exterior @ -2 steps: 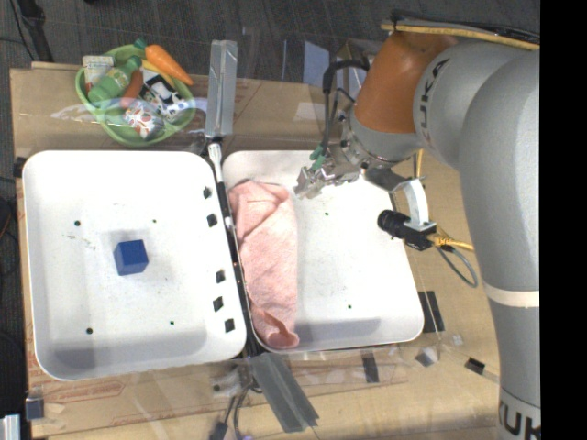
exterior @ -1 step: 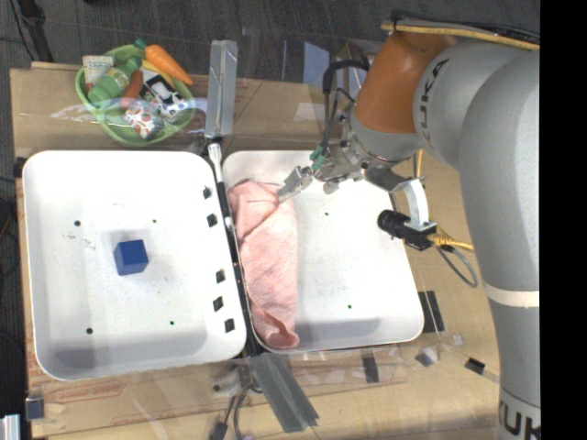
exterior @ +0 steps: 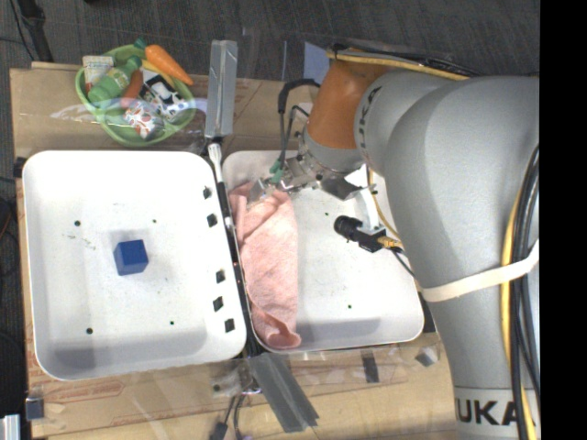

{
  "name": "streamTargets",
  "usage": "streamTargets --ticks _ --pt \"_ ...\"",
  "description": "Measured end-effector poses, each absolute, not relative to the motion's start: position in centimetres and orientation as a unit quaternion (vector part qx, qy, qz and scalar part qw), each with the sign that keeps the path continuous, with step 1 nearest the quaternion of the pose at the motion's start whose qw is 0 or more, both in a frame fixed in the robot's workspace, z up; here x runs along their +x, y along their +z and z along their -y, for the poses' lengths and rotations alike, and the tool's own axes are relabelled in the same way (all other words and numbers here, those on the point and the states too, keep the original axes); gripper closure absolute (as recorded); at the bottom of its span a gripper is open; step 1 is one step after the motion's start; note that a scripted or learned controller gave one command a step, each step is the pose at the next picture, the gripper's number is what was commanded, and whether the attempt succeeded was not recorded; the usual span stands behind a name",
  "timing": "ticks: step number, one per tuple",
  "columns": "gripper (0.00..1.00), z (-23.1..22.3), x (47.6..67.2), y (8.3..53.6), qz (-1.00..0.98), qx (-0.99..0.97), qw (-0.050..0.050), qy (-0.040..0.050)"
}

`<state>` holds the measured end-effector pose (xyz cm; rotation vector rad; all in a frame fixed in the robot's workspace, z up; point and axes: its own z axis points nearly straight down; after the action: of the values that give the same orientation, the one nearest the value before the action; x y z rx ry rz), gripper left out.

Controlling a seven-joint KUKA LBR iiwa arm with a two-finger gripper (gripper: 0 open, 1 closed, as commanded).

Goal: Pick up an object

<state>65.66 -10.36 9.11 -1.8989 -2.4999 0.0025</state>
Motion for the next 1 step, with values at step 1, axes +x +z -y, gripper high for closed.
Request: streamTargets --ticks 1 --pt "0.00 10.35 65.66 9.12 0.796 -0.605 0.001 0.0008"
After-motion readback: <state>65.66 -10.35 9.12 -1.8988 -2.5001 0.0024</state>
